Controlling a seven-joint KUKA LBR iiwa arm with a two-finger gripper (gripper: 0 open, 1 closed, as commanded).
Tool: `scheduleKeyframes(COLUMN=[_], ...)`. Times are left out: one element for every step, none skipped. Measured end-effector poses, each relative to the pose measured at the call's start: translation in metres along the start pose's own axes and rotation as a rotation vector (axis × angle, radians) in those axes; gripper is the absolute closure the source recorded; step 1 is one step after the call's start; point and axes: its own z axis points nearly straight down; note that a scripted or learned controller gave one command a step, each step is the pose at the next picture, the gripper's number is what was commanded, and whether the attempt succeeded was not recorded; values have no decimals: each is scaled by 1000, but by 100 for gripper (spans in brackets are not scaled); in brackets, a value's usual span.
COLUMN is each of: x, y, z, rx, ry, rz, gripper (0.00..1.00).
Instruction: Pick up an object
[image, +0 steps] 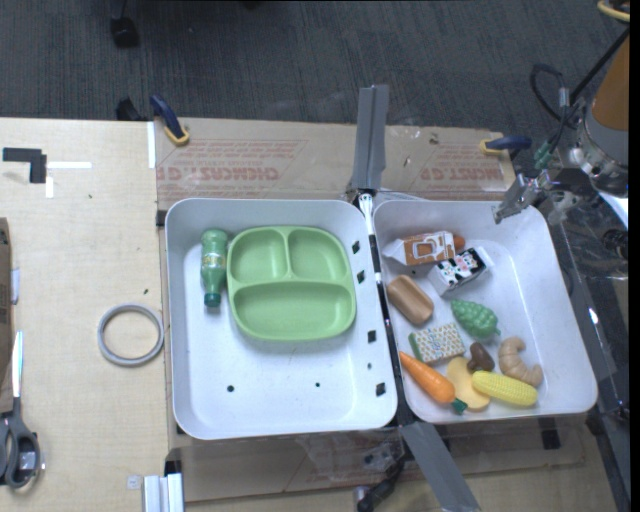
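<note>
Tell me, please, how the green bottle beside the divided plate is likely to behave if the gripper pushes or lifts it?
The green bottle lies on its side in the left bin, so a sideways push would probably roll it. Its rounded body may slip between two fingers. The green plate sits close beside it, which would likely stop it rolling that way.

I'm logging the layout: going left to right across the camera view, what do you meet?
Scissors → tape ring → green bottle → green divided plate → bread roll → corn cob → hand.
</note>
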Motion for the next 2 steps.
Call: scheduleKeyframes(x=[24,39], y=[-17,-73], z=[88,155], rx=[1,2], ry=[0,1], rz=[-7,-8], gripper=[0,0])
